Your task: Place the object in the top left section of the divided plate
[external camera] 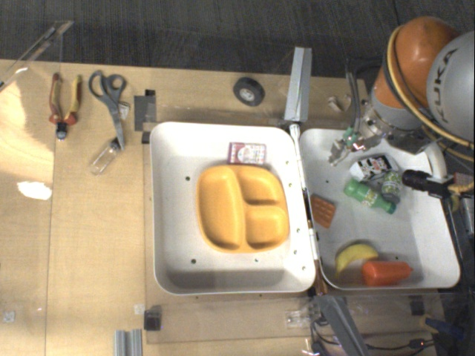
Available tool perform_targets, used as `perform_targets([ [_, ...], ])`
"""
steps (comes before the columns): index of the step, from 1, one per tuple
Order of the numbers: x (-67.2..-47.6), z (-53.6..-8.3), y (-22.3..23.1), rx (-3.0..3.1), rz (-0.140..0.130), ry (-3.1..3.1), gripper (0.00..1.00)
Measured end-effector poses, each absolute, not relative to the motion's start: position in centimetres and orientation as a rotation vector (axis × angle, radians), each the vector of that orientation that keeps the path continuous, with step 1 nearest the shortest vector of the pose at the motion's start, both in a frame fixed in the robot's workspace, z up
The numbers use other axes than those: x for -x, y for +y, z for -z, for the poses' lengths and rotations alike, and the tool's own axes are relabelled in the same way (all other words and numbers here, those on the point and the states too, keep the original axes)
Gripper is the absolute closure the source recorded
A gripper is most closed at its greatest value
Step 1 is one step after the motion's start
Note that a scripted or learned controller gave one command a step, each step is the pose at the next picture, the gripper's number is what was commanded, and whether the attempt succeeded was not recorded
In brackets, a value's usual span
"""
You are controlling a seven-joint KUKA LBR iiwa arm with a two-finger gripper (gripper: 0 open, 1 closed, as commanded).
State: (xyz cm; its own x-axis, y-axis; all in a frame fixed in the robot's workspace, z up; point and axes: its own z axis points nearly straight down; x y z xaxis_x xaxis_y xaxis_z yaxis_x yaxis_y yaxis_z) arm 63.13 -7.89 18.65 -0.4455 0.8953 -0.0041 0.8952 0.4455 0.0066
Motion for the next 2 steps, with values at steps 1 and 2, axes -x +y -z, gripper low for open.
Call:
perform_targets([
  [1, -67.0, -20.2, -13.3, -1.654, -0.004, 2.662, 1.0],
  [2, -67.0, -26.0, -20.6, -1.562, -0.003, 2.716, 1.0],
])
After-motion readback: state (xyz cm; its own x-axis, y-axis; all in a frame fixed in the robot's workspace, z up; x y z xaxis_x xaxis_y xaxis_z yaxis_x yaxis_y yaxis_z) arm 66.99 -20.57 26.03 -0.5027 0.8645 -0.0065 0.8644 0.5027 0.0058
